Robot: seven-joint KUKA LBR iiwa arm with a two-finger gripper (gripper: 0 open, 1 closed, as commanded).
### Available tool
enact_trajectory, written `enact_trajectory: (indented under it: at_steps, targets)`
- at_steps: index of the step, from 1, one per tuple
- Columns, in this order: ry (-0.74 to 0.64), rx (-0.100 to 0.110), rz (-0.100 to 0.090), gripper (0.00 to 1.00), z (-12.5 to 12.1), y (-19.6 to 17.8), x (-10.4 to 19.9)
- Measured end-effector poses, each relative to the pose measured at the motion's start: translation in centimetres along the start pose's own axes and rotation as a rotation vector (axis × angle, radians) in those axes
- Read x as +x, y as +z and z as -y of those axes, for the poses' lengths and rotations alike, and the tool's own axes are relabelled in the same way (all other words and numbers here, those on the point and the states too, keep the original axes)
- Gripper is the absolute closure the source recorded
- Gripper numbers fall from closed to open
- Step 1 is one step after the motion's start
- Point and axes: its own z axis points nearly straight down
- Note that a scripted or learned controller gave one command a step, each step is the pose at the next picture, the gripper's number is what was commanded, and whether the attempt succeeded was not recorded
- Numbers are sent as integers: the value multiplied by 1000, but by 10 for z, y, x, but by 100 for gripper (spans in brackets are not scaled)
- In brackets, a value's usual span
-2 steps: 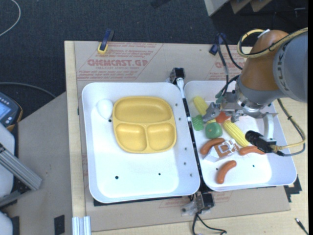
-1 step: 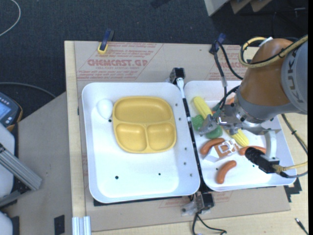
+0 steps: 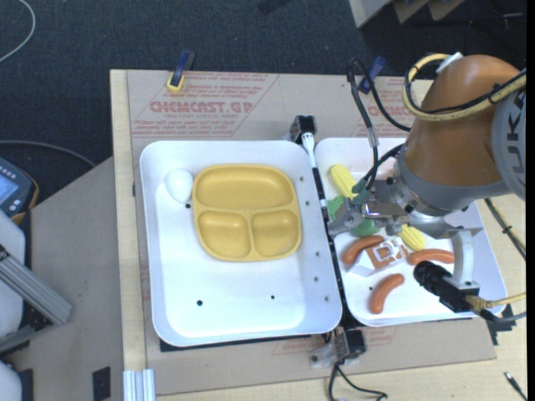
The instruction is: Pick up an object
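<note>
1. The bench is showing a strip of bare board along its near edge, in front of both bins, where a black clamp is sitting at the seam between them.
2. The left bin is offering the most open room: its near half is lying bare and white, apart from a few small dark dots.
3. The right bin is crowded; the arm is reaching in from the right and covering most of its middle and far part.
4. In the right bin, one orange sausage is lying nearest the front rim, with a second sausage just beyond it and a third partly hidden under the arm.
5. A small white-and-orange item is lying between the sausages; a yellow corn cob is lying at the far left of that bin, with a green piece just beside it.
6. The hand is hovering low over the green piece near the dividing wall; how far it is open, and whether it is gripping anything, cannot be told.
7. In the left bin, a yellow divided tray is occupying the far half, with a white ball touching its left edge.
</note>
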Motion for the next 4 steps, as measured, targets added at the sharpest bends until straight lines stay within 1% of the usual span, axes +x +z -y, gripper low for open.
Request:
enact_trajectory:
  at_steps: [1, 2, 3, 4]
  targets:
    - [6, 3, 3, 100, -1, -6, -4]
    - [0, 16, 0, 100, -8, 64, 68]
    - [2, -9, -3, 100, -3, -72, 94]
    - [6, 7, 3, 0, -2, -65, 92]
